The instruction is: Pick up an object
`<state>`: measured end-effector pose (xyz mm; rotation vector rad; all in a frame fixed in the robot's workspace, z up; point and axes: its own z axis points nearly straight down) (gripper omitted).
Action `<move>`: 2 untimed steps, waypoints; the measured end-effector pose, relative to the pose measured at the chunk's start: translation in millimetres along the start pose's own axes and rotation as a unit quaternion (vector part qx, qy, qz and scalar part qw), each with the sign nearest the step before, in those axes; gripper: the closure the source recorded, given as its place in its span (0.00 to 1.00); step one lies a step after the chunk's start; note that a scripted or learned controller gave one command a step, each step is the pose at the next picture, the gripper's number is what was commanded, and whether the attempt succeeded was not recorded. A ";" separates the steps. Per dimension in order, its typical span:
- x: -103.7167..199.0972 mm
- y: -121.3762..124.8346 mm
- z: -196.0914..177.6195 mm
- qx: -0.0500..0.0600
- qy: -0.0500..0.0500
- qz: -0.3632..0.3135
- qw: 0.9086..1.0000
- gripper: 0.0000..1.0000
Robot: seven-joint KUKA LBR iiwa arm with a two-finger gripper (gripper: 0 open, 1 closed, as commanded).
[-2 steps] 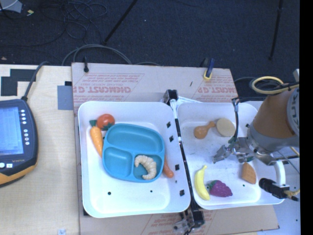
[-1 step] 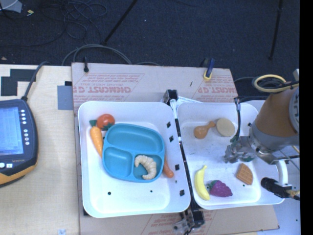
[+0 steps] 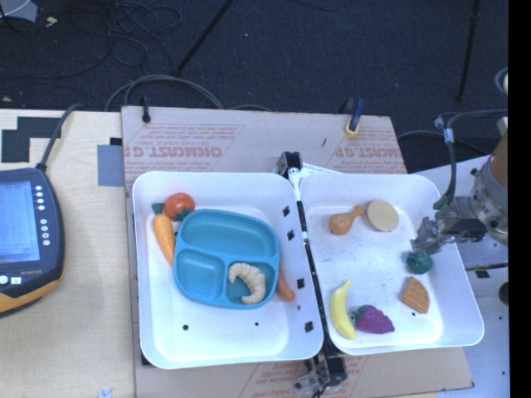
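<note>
Hand [image 3: 428, 240] at the right side of the frame sits low over the right bin [image 3: 390, 342], its tip just above a small green piece [image 3: 420, 262] — whether it grips anything cannot be told. Nearby in that bin lie a tan wedge [image 3: 415, 295], purple grapes [image 3: 374, 320], a banana [image 3: 341, 309], a drumstick [image 3: 345, 220] and a round cracker [image 3: 382, 215]. Left bin [image 3: 216, 347] — a blue divided plate [image 3: 226, 257], a carrot [image 3: 164, 237], a tomato [image 3: 178, 205].

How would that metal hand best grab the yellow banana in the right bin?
Probably across the banana's thick middle, coming straight down from above. It lies flat and curved with bare floor on its left, though the purple grapes crowd its lower right end.
</note>
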<state>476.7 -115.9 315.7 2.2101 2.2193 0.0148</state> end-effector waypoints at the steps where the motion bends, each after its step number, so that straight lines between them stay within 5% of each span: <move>1: 93.8 7.6 -144.7 0.000 0.001 -0.004 1.000 1.00; 2: 154.1 24.0 -121.4 0.009 0.000 -0.001 1.000 1.00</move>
